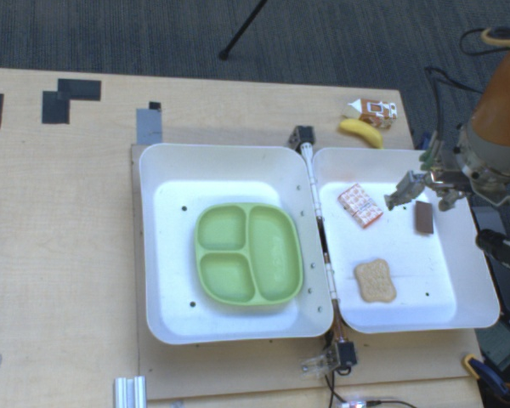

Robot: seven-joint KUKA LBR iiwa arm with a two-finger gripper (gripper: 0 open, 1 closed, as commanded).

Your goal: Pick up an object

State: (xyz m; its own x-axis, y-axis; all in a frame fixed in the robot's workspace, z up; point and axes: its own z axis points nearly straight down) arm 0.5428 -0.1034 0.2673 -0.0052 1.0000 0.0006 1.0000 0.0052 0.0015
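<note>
Gripper point(427, 189) hangs open and unladen over the right bin point(467, 313); packet point(359, 205) at its nine o'clock, bread point(376, 280) at seven.

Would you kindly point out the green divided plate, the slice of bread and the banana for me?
green divided plate point(248, 254): camera view, on the ridge between its compartments.
slice of bread point(376, 280): camera view, middle of its top face.
banana point(361, 132): camera view, mid-length of the peel.
</note>
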